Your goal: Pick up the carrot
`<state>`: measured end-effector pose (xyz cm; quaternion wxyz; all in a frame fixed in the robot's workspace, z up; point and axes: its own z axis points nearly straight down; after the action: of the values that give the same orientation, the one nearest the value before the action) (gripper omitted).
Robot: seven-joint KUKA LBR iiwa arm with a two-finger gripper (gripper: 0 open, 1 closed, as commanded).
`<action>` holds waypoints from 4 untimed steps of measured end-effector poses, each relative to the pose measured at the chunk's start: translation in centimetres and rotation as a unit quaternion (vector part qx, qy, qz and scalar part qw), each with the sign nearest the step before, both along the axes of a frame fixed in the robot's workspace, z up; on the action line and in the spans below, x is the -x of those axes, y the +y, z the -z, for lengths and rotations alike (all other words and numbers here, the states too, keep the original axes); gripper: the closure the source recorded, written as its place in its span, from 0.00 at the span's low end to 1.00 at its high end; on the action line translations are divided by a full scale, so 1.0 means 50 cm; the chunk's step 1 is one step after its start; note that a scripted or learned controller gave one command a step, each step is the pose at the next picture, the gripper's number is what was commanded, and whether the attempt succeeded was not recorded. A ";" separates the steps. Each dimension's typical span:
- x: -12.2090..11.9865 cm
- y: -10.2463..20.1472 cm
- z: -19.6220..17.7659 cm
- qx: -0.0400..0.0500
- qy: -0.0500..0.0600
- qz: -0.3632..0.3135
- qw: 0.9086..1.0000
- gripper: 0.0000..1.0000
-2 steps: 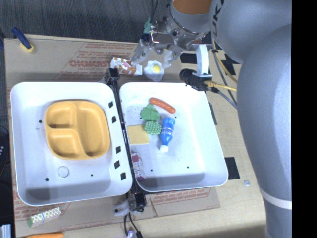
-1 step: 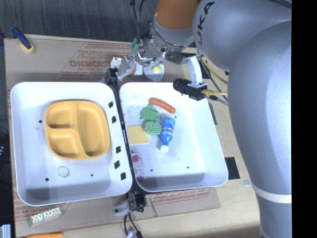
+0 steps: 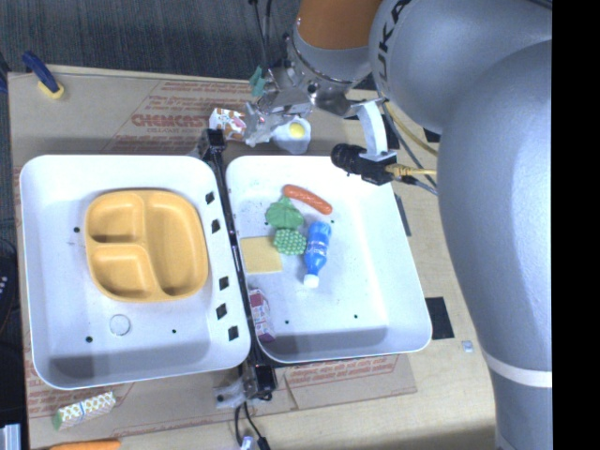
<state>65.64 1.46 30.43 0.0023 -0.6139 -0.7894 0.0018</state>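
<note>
The carrot (image 3: 307, 198), a short orange-red stick, lies in the back half of the right bin (image 3: 375, 279), just behind a green broccoli piece (image 3: 283, 216). My gripper (image 3: 270, 112) hangs over the bin's far rim, up and to the left of the carrot and clear of it. Right beside the gripper, a toy fried egg (image 3: 294, 132) rests at that rim. Nothing can be seen held in the gripper.
Near the carrot lie a green knobbly piece (image 3: 292, 242), a blue bottle (image 3: 317, 249), a yellow cheese slice (image 3: 261, 254) and a small packet (image 3: 259, 313). The left bin (image 3: 47, 336) holds a yellow divided plate (image 3: 145, 244). A wrapper (image 3: 226, 122) lies behind the bins.
</note>
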 end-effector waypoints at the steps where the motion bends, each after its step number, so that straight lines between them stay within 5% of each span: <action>1: 0.046 -0.088 0.087 0.001 -0.001 -0.009 1.000 1.00; 2: 0.167 -0.227 0.247 0.000 -0.001 -0.025 1.000 1.00; 3: 0.250 -0.260 0.084 0.001 -0.002 0.095 0.996 1.00; 4: 0.361 -0.253 0.426 0.000 -0.001 0.178 0.984 1.00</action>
<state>47.58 -11.18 9.12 0.0022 -0.7448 -0.6673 0.0010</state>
